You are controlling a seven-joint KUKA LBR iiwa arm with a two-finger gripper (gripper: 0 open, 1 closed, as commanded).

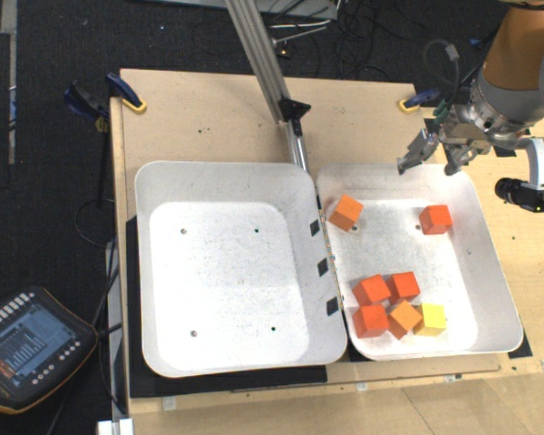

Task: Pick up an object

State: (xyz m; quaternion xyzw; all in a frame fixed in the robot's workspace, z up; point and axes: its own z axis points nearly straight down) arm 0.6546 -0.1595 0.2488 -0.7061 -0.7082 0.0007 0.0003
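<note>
Gripper: fingers spread, nothing between them, over the right bin's far rim.
Within that bin: red cube nearest, orange cube by its left wall, five-cube cluster at its near end.

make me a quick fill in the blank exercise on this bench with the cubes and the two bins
1. All the cubes lie in the ____ shallow white bin.
2. Exactly one cube is ____, the small cube at the cluster's right end.
3. The two-finger gripper hovers over that bin's ____ edge, holding nothing.
4. The left shallow white bin holds ____ cubes.

Missing words: right; yellow; far; no
</note>
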